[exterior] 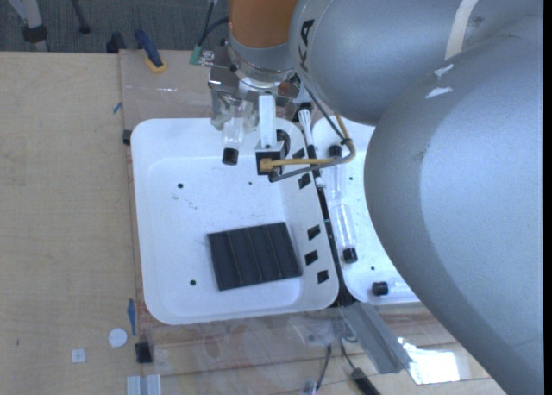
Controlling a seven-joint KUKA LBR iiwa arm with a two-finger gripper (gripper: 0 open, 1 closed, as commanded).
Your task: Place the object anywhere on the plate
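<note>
**Clerk:** Item: claw (248,143); one; hangs over the far end of the left bin (138,212); fingers stand apart, nothing between them.

**Checker:** And the object?

**Clerk:** Most likely the small black knob (229,157); one; lies on the bin floor at the tip of the finger nearer the view's left; not gripped. I judge the claw sits there to line up a grab.

**Checker:** The plate?

**Clerk:** Black ribbed plate (254,255); one; flat at the near end of the same bin, well apart from the knob; top bare, fit to receive it.

**Checker:** Remainder?

**Clerk:** Bins, two, side by side on the desk (60,212); black clips (312,232), four, along the shared wall, presumably joining the bins; right bin (362,203) holds one clear tube (343,222) and one black stub (378,288).
</note>
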